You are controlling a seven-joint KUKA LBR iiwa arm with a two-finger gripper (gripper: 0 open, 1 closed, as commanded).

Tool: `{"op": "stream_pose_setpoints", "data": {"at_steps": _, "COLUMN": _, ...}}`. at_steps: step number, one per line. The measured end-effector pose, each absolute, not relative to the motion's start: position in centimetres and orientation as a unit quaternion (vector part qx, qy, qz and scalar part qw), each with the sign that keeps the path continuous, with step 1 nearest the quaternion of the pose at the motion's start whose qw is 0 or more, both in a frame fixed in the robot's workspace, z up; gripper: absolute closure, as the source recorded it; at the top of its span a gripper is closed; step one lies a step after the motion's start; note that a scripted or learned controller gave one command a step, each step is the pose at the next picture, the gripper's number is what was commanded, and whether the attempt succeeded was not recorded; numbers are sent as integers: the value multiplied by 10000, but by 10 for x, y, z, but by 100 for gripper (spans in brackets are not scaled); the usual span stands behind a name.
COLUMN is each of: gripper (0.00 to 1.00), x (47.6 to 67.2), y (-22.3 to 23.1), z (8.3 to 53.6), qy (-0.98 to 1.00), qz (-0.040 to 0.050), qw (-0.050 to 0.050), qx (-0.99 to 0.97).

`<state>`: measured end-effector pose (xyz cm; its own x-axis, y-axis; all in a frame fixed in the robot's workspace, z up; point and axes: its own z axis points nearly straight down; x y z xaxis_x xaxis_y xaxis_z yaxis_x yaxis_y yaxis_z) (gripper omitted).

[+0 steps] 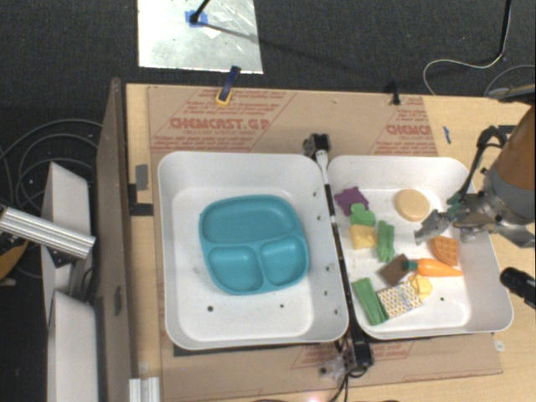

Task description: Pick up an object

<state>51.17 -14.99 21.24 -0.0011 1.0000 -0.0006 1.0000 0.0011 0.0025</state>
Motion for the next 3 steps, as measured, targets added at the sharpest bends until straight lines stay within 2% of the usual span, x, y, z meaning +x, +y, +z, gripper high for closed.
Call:
{"op": "stream_pose_setpoints", "data": {"at_steps": 1, "gripper": 0, "x": 540, "y": -135, "z": 81, "qy": 7089, "qz": 23, "qw": -6, "qx": 7054}}
{"op": "stream_pose_setpoints", "data": {"at_steps": 2, "gripper": 0, "x": 484, "y": -127, "z": 84, "qy": 7069, "qz": -5, "qw": -15, "qx": 7073}}
{"op": "stream_pose_setpoints", "data": {"at_steps": 3, "gripper": 100, "x": 488, "y": -127, "z": 96, "qy": 7080, "qz": 19, "qw": 19, "qx": 7062}}
